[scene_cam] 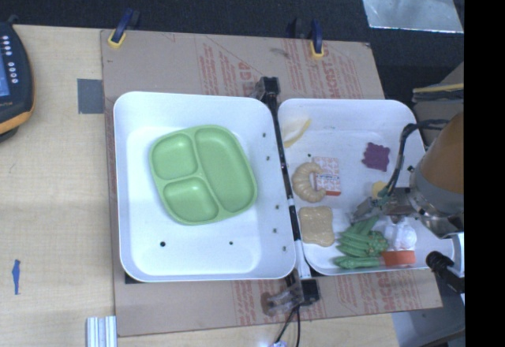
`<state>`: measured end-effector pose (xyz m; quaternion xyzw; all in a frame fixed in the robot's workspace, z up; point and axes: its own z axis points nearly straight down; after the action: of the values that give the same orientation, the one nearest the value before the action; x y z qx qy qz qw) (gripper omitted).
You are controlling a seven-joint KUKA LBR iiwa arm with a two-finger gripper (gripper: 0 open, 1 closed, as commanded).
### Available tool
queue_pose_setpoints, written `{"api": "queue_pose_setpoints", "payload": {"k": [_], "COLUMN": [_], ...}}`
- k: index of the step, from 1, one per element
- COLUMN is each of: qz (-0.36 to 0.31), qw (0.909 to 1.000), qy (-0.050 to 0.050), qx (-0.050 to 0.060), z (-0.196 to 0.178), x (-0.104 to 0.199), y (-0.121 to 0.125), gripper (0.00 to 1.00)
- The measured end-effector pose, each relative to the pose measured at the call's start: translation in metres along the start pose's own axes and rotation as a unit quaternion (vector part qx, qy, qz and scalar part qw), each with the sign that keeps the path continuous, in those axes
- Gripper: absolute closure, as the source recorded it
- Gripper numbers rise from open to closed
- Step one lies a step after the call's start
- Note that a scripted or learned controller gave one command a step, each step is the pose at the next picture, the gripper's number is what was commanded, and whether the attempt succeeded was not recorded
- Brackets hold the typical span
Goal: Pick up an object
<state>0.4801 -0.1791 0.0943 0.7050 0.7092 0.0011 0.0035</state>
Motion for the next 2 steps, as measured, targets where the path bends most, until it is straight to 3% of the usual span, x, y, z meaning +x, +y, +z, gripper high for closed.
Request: {"api": "queue_pose_setpoints", "payload": {"k": [1, 2], "qz": [-0.001, -0.001], "qw": [1.0, 1.0], "qy": [0.003, 0.003], "qx": [0.006, 0.007], "z": [0.003, -0.008], "x": [0.031, 0.029], "y": [-0.004, -0.005], "gripper": [0.0, 1.0]}}
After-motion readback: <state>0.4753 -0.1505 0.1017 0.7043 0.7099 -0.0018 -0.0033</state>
